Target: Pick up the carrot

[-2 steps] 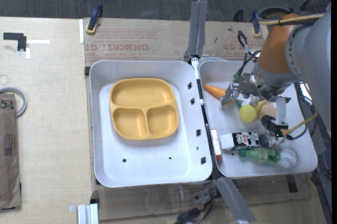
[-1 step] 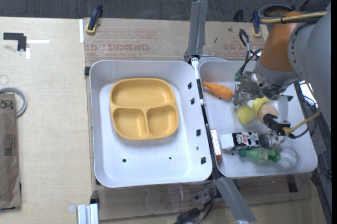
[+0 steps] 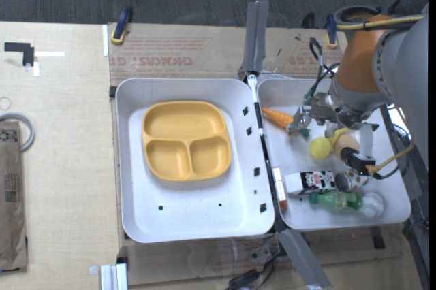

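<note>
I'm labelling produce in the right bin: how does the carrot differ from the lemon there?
The carrot is orange, long and tapered, lying near the right bin's left wall; the lemon is yellow and roundish, nearer the bin's middle. The carrot's end meets the gripper, while the lemon sits just below the gripper, apart from it. Both lie in the same bin and look like small toy produce.

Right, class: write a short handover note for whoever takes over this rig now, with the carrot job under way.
Gripper: low in the right bin, at the carrot's thick end; grip not readable.
Carrot: lying on the right bin's floor near the left wall, not lifted.
Nearby: lemon, green bottle.
The yellow plate sits in the left bin.
Done: approach. Left: secure the carrot and lift it.
</note>
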Motion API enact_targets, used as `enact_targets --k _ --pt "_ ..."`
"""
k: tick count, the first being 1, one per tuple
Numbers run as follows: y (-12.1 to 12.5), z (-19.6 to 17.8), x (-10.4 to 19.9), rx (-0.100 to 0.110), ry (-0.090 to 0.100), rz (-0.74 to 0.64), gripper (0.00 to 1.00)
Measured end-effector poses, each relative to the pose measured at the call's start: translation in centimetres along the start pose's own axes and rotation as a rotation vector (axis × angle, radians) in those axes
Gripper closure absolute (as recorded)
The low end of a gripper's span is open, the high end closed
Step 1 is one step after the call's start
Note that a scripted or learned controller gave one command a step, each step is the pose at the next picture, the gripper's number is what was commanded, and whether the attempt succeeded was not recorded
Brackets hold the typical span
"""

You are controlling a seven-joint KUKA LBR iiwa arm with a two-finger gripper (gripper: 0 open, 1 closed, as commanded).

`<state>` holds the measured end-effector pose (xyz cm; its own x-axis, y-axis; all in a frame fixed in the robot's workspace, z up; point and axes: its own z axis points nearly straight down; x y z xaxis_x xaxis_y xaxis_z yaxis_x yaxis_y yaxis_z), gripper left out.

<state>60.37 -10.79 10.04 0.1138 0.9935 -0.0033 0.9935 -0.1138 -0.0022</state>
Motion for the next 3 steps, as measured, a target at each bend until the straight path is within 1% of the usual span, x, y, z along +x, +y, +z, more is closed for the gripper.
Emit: enact_targets --k 1,2,3 --pt "5.5 0.7 1.3 -0.005 0.000 -0.330 0.00" --pt "0.8 -5.0 -4.4 -0.003 0.001 -0.250 0.00" --pt "2.0 -6.5 -1.5 -0.004 0.002 -0.257 0.00"
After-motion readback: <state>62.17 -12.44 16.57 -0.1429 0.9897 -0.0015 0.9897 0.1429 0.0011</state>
